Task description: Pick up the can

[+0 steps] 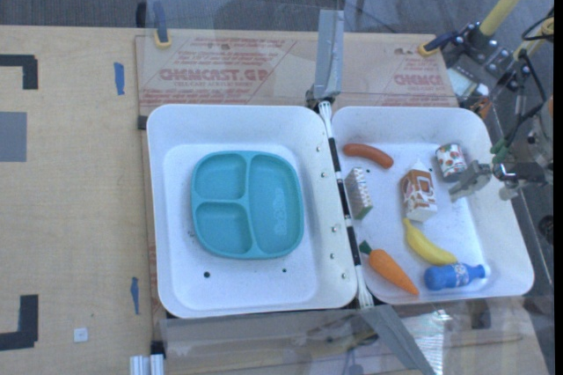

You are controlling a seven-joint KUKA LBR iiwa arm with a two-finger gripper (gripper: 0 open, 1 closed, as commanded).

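The can (pixel 449 159), short with a red and white label, lies tilted in the upper right of the right bin (pixel 506 228). My gripper (pixel 469 180) reaches in over that bin's right rim. It sits just below and right of the can, low over the bin floor. It stands open with nothing between its fingers. The can stays beside the gripper, close to it or touching its upper side.
The right bin also holds a brown and white carton (pixel 419 194), a sausage (pixel 369 155), a grey ridged block (pixel 357 192), a banana (pixel 428 246), a carrot (pixel 391 270) and a blue bottle (pixel 454 275). A teal divided plate (pixel 248 204) lies in the left bin (pixel 167 215).
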